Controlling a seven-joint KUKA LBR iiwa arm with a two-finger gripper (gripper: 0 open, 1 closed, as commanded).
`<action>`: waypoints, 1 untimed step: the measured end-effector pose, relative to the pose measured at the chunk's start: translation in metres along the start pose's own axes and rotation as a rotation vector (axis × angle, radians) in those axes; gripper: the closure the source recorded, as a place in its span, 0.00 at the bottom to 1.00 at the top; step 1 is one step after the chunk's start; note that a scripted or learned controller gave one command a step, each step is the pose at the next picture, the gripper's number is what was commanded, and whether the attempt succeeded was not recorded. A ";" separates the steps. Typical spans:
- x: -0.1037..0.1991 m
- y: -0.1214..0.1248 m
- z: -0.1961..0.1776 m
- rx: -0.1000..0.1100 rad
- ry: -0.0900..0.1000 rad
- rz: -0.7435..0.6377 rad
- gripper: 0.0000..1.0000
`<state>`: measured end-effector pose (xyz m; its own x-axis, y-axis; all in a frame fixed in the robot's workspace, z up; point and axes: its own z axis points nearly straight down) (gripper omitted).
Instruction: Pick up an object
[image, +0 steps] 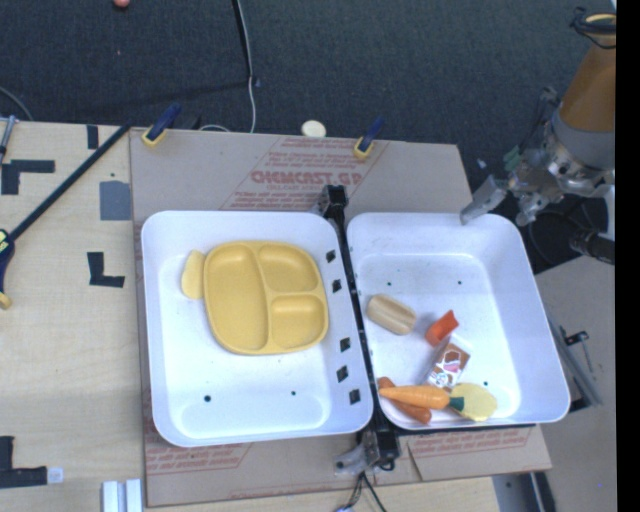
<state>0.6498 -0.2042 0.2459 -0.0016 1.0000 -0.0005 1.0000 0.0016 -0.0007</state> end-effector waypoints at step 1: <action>0.050 -0.088 0.147 0.021 0.008 0.001 0.00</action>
<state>0.5612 -0.1545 0.0989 0.0000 1.0000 0.0079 0.9998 0.0001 -0.0218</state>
